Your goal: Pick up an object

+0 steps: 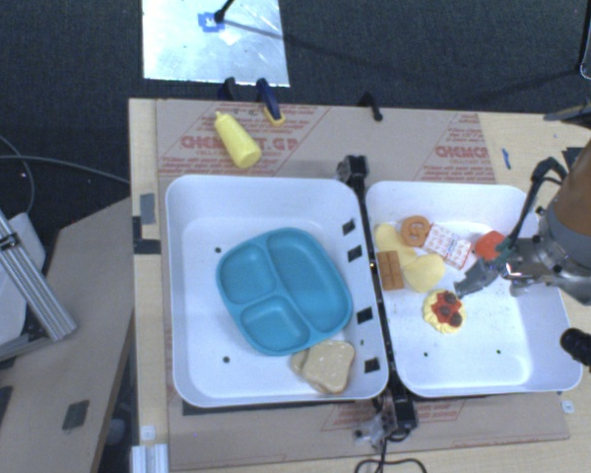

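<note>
The arm comes in from the right over the right bin (547, 363), and its gripper (470, 286) sits low, just above and to the right of a small yellow toy with red and dark spots, call it the flower (444, 312). From here I cannot tell how wide the fingers stand or whether anything is caught between them; the dark tips blur together against the white floor. The flower looks the likeliest target, lying by itself below the main clutter. That clutter sits up and to the left of the flower: a yellow lump (424, 271), a brown block (390, 270), a ring-shaped donut (415, 231), a pink-checked packet (449, 246) and an orange-red piece (489, 244) near the wrist. My worry is the angle. The tips seem offset from the flower, not centred over it, so closing may just nudge it aside or pinch one thin edge and lose it on the lift. The flower looks flat, which gives the fingers little to bite. Drifting left could snag the yellow lump instead. The left bin (192, 264), with its blue tray (283, 290) and bread (326, 365), is well apart from all this.
</note>
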You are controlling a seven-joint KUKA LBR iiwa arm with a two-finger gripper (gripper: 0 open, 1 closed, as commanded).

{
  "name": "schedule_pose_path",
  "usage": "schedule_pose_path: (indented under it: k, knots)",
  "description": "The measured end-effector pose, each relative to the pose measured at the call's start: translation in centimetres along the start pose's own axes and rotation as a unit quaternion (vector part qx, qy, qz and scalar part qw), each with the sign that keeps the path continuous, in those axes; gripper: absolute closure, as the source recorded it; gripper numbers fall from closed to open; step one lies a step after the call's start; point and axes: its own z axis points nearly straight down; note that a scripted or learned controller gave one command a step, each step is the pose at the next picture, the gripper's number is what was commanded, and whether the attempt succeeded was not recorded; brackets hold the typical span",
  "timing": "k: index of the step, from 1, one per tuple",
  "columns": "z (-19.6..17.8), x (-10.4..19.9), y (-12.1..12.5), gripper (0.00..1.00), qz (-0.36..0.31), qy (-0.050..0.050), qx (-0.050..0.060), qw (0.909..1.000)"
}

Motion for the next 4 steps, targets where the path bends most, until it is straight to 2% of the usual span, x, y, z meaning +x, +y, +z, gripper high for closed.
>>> schedule_pose_path:
  k: [1, 2, 3, 4]
  knots:
    - [14.6, 2.0, -0.3, 0.00, 0.000, 0.002, 0.005, 1.0000]
    - [12.9, 1.8, -0.1, 1.00, 0.001, 0.000, 0.000, 1.0000]
    - [4.3, 10.0, 2.9, 1.00, -0.006, 0.002, -0.005, 1.0000]
    - [5.7, 2.7, 3.7, 1.00, 0.003, -0.001, 0.000, 1.0000]
